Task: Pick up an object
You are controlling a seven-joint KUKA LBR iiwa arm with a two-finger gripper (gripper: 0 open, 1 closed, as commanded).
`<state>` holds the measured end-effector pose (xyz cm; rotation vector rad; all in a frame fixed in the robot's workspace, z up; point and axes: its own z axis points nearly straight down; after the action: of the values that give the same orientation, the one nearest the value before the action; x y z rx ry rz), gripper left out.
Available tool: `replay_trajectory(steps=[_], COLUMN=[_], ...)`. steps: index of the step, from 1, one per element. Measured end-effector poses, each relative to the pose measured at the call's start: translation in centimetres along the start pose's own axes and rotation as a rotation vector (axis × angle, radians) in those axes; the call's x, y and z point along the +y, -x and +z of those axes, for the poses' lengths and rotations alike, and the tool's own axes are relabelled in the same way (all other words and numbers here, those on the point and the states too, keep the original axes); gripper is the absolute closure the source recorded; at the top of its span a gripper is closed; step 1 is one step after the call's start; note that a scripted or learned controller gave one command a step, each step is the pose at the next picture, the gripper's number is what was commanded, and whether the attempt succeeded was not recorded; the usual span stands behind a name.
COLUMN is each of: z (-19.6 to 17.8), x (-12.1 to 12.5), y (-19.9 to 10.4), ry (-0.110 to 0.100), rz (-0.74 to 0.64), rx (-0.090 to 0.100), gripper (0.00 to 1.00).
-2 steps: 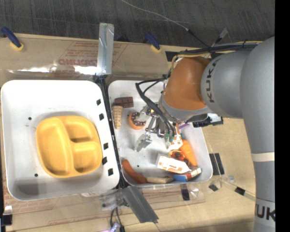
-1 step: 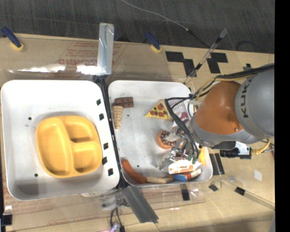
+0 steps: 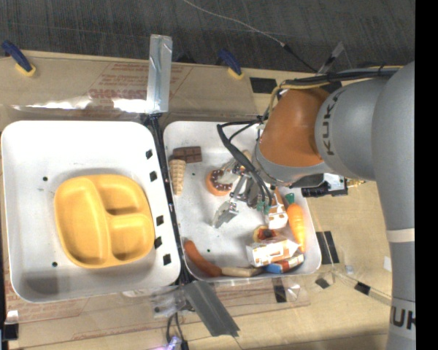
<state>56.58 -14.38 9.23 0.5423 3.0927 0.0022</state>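
The left bin point(image 3: 29, 195) holds a yellow divided tray point(image 3: 102, 219), with one long compartment on its left side and two smaller ones on its right. It sits slightly skewed, and its long side runs roughly up and down the view.

The right bin point(image 3: 197, 133) holds the small play-food items. Near its upper left corner lies a brown chocolate bar point(image 3: 186, 154) with its long axis across the view. Just below it is a waffle ice-cream cone point(image 3: 177, 175), its long axis running up and down the view. A brown sausage point(image 3: 201, 259) lies at the bottom left, slanting down to the right. A pink-frosted doughnut point(image 3: 219, 181) sits near the middle.

The gripper point(image 3: 232, 204) hangs over bare bin floor just right of the doughnut. Its metal fingers point(image 3: 225, 214) are slightly apart with nothing between them, and they point down and to the left.

To the right, an orange carrot point(image 3: 297, 223) lies lengthwise up and down the view, beside a red and white carton point(image 3: 276, 254) whose print is too small to read.

The grey arm point(image 3: 365, 137) carries the letters "KU" by its orange band point(image 3: 296, 126), and "KU" shows again at the lower right.
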Motion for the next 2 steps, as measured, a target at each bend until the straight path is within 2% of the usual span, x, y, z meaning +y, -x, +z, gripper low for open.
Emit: replay_trajectory(steps=[1,2], z=[0.0,0.1], x=[-3.6,1.6], y=[-6.9,-6.2], ry=[-0.002,0.0], rz=[0.165,0.055], rx=[0.003,0.001], gripper=[0.0,0.0])
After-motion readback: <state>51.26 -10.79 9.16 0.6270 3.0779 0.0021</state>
